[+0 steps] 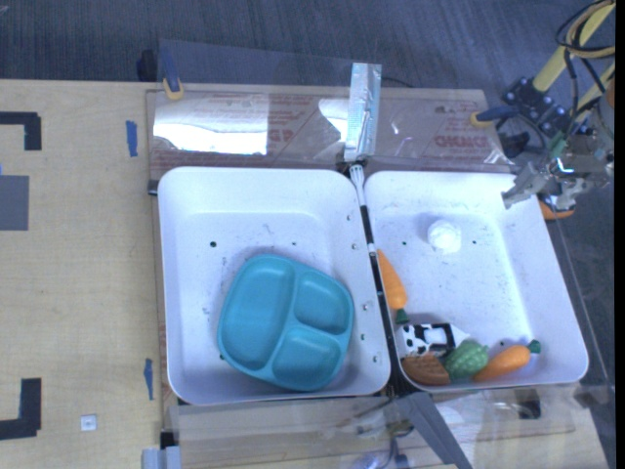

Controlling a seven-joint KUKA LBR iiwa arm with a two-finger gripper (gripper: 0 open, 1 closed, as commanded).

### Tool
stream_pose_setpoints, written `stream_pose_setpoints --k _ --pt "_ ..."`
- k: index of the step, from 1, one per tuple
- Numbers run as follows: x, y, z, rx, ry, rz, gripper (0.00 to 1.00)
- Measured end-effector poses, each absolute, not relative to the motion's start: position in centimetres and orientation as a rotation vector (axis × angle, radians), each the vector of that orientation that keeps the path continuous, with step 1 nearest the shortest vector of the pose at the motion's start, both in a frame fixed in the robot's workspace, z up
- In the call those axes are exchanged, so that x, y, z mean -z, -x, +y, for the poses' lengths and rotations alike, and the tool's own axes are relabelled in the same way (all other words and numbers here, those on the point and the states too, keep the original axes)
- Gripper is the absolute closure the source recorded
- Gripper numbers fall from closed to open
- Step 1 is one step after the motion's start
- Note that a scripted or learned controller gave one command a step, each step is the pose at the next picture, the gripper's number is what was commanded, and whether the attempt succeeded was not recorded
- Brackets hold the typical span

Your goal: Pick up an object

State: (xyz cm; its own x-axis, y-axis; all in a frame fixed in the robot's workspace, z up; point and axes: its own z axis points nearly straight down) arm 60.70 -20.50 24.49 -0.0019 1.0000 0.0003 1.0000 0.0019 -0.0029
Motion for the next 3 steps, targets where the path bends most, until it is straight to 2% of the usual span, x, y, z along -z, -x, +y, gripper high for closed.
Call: stream_pose_setpoints --k 1,2,3 --pt "-11.1 -63.8 -14.8 -0.003 1.856 -2.527 0.00" --pt "-8.6 -66.6 -13.6 -0.008 1.766 -2.594 0.00" --pt "-9.6 -66.9 -13.6 0.000 1.770 -2.604 1.00"
